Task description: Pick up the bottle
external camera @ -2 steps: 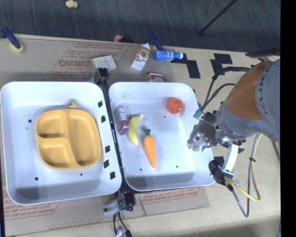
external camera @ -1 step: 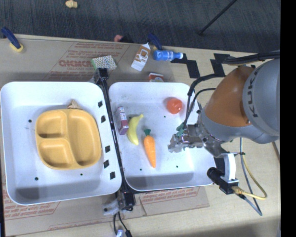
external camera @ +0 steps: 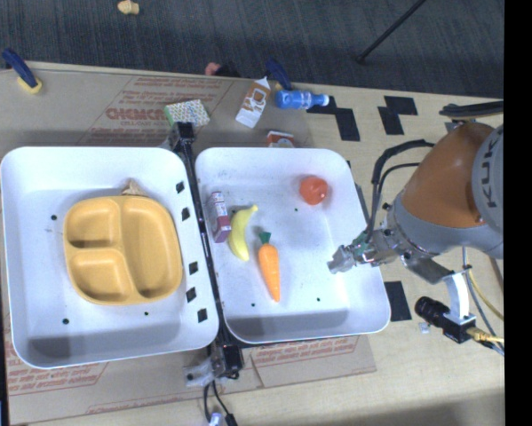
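Blue plastic bottle lying on cardboard-covered surface behind right white bin, metal gripper over that bin's right side, grip state indeterminable, smooth tapered carrot, curved banana.

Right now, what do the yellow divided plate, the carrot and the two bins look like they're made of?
The divided plate looks like moulded plastic, matte yellow with soft rounded ridges. The carrot seems a plastic toy: uniform orange, smooth, with a plain green top. The left bin and right bin look like thin formed white plastic with rounded rims, though painted metal can't be excluded.
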Controlling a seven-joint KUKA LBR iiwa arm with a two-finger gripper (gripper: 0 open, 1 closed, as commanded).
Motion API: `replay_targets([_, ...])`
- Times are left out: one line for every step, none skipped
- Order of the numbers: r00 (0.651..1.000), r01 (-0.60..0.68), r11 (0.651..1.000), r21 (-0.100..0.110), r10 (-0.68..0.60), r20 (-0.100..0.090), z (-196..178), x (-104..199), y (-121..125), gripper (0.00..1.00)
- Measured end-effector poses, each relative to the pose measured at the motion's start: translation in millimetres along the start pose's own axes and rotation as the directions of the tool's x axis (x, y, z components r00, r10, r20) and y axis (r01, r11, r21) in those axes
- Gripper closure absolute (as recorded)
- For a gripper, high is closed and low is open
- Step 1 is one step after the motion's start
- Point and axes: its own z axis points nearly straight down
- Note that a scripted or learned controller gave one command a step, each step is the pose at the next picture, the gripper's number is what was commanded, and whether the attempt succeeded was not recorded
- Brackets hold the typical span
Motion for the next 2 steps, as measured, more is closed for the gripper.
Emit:
replay_targets([0.942, -0.335, 0.942, 0.000, 0.335, 0.000, -44, -4, 0, 1.00])
replay_targets([0.993, -0.117, 0.993, 0.003, 0.117, -0.003, -3, 35, 5, 1.00])
